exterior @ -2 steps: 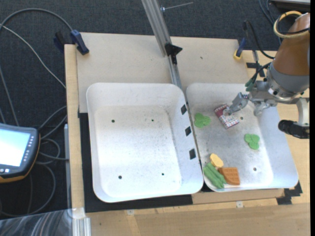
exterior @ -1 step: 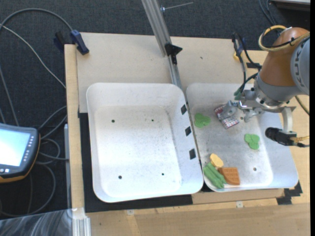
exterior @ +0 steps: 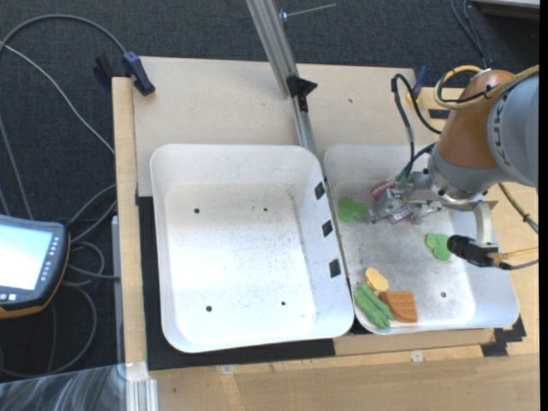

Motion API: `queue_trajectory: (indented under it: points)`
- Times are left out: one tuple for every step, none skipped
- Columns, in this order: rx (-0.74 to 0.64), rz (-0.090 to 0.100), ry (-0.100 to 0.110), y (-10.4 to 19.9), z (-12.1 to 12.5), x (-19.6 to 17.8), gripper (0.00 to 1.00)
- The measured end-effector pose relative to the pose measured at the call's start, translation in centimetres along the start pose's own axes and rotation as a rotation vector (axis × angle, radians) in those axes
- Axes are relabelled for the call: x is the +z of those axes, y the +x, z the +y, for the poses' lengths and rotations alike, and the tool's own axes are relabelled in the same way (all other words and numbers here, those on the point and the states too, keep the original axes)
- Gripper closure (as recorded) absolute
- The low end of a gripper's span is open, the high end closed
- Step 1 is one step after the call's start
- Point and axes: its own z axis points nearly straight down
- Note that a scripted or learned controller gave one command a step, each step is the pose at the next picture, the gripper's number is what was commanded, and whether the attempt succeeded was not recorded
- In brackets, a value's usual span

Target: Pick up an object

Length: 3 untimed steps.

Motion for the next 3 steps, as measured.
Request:
queue_trajectory:
  points:
    - [0.000, -0.001, -0.008, 0.0, 0.2, -1.5, 1.00]
    - [0.000, -0.004, -0.015, -0.5, -0.1, -7.7, 1.00]
    - [-0.001, -0.005, -0.017, -0.7, -0.3, -14.2, 1.00]
